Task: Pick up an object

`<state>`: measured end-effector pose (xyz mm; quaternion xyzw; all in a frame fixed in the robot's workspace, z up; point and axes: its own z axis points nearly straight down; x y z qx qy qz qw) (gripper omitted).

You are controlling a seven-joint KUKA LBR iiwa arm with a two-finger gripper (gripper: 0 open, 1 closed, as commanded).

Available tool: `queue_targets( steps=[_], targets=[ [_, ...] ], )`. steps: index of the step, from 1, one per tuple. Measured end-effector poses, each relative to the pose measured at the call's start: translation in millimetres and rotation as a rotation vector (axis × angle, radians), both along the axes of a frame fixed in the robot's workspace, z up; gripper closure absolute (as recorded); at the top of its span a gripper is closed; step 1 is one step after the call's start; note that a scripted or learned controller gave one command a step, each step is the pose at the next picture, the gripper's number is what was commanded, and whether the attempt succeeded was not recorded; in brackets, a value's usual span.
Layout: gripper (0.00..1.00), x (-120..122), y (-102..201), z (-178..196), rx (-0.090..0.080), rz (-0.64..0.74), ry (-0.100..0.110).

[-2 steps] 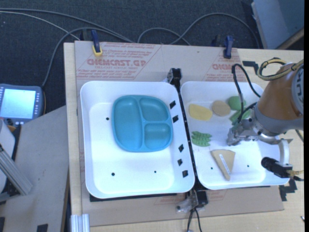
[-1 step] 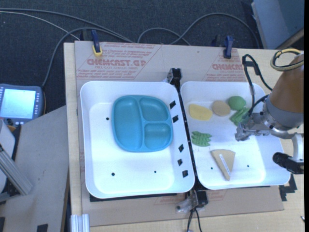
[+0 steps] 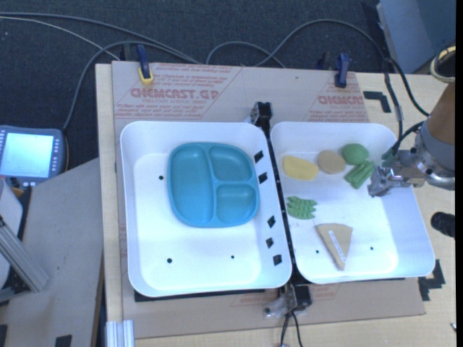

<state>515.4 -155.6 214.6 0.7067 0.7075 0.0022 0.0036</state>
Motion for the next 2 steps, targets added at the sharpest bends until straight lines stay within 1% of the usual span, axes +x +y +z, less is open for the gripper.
queue_targets(
  steps=[1, 2],
  targets=[
    [1.0, 3, 2, 65, 0.0, 0.001, 0.0],
    [1.0, -2, 52, 66, 0.005, 0.005, 0.009]
  ],
)
